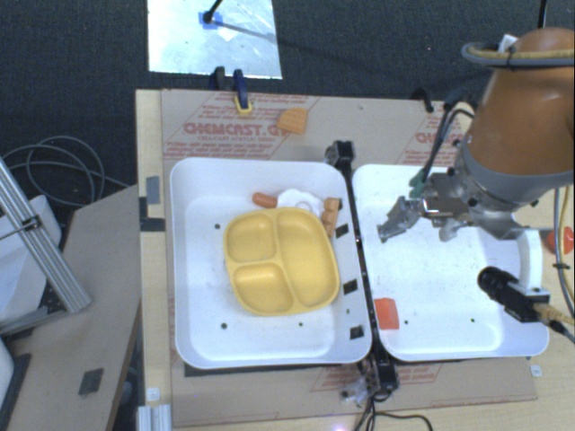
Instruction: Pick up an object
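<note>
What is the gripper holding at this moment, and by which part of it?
Nothing is seen held. The gripper hangs over the right bin, with no object between its fingers; the orange block lies apart on the bin floor.

My grey arm with orange band (530,88) cut off by right edge, hiding right white bin's (431,330) far corner; small white object (301,201) partly under yellow divided plastic plate (280,260); my two-finger gripper (395,223) too blurred to read.
</note>
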`<state>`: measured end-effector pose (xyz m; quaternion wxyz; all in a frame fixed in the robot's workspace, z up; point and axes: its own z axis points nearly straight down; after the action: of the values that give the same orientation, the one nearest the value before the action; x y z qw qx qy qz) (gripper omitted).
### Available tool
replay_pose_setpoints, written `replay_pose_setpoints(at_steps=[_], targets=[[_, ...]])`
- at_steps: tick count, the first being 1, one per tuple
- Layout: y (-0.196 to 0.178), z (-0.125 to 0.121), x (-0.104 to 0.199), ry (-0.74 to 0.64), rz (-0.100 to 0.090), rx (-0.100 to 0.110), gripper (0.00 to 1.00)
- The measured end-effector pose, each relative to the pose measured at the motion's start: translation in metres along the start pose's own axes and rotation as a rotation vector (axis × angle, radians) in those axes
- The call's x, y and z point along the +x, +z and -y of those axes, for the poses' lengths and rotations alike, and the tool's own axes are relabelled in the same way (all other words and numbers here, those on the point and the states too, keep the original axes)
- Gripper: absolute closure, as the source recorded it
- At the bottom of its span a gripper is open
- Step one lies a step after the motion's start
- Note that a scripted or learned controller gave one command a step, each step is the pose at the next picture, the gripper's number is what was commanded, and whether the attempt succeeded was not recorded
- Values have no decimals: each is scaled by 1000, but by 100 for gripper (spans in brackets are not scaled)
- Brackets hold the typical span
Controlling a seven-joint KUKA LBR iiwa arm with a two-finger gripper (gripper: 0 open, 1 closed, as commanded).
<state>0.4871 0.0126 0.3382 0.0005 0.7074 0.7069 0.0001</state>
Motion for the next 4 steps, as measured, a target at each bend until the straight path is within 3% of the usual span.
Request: replay_pose_setpoints(at_steps=[1, 2, 3, 4], targets=[[-77, 0, -19, -3, 0, -10, 0], [-84, -1, -18, -8, 0, -7, 100], [-204, 1, -103, 6, 4, -17, 100], [-197, 0, -97, -4, 0, -3, 0]])
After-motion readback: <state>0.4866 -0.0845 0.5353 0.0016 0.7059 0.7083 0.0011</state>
